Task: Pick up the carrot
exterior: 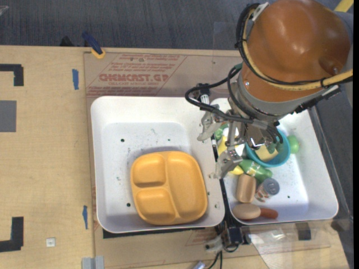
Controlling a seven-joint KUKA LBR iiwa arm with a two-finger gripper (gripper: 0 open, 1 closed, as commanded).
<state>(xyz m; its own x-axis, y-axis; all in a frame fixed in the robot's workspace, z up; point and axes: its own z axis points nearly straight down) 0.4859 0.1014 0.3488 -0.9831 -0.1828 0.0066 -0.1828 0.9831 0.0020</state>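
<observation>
Arm enters from 3 o'clock, over right bin. Gripper low among cluttered toy foods near the bins' shared wall. Left bin holds a yellow divided tray, toward 6 o'clock.

Even overhead light; glare on orange band; soft shadows in left bin; slight overall blur.

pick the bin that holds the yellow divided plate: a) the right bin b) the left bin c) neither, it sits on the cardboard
b, since the yellow divided plate lies flat on the floor of the left bin, while the right bin holds the pile of small toy foods under the arm.
</observation>
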